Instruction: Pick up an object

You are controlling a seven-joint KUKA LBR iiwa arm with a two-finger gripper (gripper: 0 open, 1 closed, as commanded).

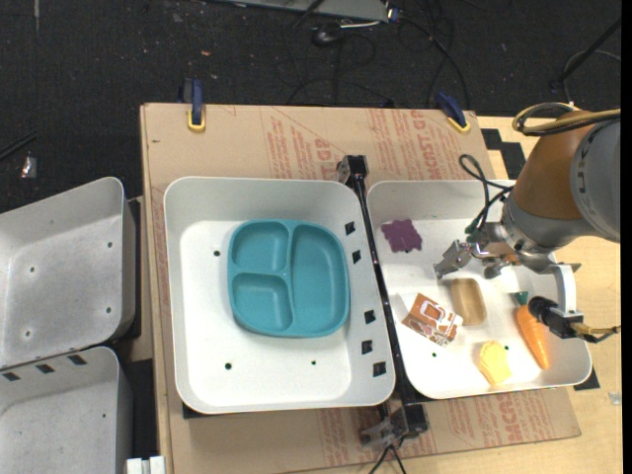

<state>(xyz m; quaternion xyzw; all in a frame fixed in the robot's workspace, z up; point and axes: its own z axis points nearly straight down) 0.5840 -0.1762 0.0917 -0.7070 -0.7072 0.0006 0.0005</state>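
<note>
- Tan roll-shaped object [468, 300] is the likely target, judging by where the gripper [464, 262] sits: it lies in the right bin [434, 200], mid-bin, lengthwise toward you, w/ the gripper just beside its upper end.
- Fingers: can't tell if spread or pressed together. They're small and dark against the wrist, and nothing shows between them, so don't count it as a hold.
- Arm [563, 191] reaches in from the right and bends low over the bin, prob. to come at the roll from above.
- Other items share the right bin: purple piece [401, 234] up near the divider, red-and-white packet [433, 319] just beside the roll on its left, yellow block [495, 362] near the front wall, carrot [533, 336] by the right wall.
- Packet is close enough that a wide grab may catch it too (my guess).
- Left bin [197, 205] holds a teal divided plate [289, 278], lying flat, well apart from the action.
- Both bins rest on the cardboard-topped counter [296, 136].
</note>
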